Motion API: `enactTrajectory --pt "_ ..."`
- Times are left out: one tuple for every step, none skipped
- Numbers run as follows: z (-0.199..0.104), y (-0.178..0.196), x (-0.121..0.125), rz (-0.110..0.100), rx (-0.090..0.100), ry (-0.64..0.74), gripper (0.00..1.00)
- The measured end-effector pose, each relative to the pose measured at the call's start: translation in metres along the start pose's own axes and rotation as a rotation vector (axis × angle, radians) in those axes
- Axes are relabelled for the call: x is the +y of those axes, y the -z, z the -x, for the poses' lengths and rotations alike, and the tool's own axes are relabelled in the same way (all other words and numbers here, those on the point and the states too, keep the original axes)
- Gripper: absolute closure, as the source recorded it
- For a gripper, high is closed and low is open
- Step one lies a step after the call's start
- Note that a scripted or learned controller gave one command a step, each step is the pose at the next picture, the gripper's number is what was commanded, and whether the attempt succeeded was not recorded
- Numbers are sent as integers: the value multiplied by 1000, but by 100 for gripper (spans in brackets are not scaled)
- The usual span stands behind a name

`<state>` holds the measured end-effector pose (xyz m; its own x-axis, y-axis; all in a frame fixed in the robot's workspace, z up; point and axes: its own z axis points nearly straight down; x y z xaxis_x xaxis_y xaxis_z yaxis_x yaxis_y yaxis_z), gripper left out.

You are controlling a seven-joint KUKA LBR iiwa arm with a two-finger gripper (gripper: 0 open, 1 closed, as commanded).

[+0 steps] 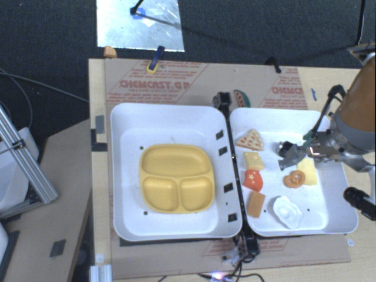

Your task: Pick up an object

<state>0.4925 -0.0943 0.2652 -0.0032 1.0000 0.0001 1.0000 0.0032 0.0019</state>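
A: Orange and yellow pieces are crowding the right bin (pixel 335 219); the gripper (pixel 288 155) is hanging just above them, beside the yellow block (pixel 254 160).

B: Is it gripping anything?

A: I cannot tell.

B: What is the risk?

A: The orange round piece (pixel 294 179) is sitting close by, so a descent may be nudging neighbours instead of catching one.

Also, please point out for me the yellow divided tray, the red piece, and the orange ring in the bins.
yellow divided tray (pixel 176 177): camera view, on its middle ridge.
red piece (pixel 253 180): camera view, on its top face.
orange ring (pixel 294 179): camera view, on the ring's band.
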Motion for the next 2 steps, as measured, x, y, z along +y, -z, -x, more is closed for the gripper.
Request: enactTrajectory --pt "96 -185 42 -1 -4 -7 0" --pt "91 -168 43 2 -1 -2 100"
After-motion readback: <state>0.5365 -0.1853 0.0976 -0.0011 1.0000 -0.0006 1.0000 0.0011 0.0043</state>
